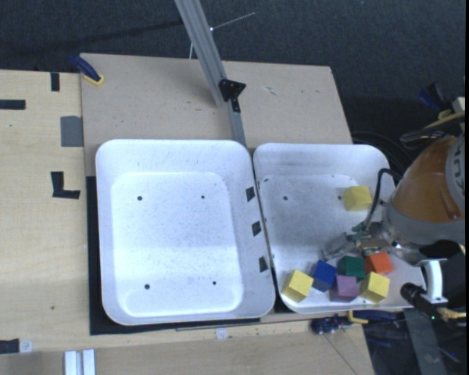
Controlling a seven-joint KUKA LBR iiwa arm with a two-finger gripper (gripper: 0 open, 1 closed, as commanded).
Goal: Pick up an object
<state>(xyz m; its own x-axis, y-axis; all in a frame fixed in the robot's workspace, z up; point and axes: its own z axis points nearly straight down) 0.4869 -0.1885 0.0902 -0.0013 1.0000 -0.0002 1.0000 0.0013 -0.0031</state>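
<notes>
end effector low in right bin, fingers spread, released, grasping nothing. just beside: blue cube, green cube, orange cube. yellow cube apart.

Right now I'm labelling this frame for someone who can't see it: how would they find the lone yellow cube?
Start at the right-hand white bin. Most cubes cluster along its near edge by the tool. The lone yellow cube lies apart from them, farther back towards the bin's right wall; it touches nothing, unlike the two yellow cubes in the cluster.
</notes>
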